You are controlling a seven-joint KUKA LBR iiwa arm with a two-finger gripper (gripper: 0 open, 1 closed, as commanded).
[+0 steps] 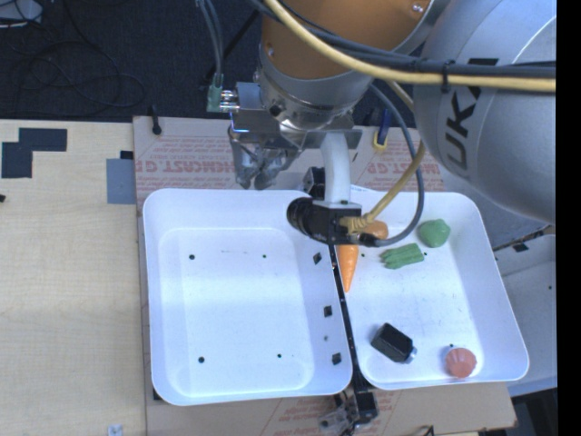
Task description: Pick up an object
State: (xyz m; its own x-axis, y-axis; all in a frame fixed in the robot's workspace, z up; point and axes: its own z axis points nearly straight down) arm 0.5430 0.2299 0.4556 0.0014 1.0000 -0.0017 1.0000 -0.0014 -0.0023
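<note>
In the right bin (505,309) lie several objects. An orange carrot-shaped piece (347,263) rests against the divider between the bins. A green pod (402,256) and a rounded green piece (435,232) sit toward the back. A black block (393,342) and a reddish ball (460,361) lie near the front. My gripper (260,169) hangs over the back rim of the left bin (151,289), apart from all of these objects, with nothing seen in it. A black fitting (315,217) on a white post hangs from the wrist just above the carrot's thick end.
The big grey arm with its orange band (345,25) covers the top right and hides the back of the right bin. A yellow cable (399,189) loops down there. Cardboard (182,157) lies under the bins and a wooden bench (64,280) extends left.
</note>
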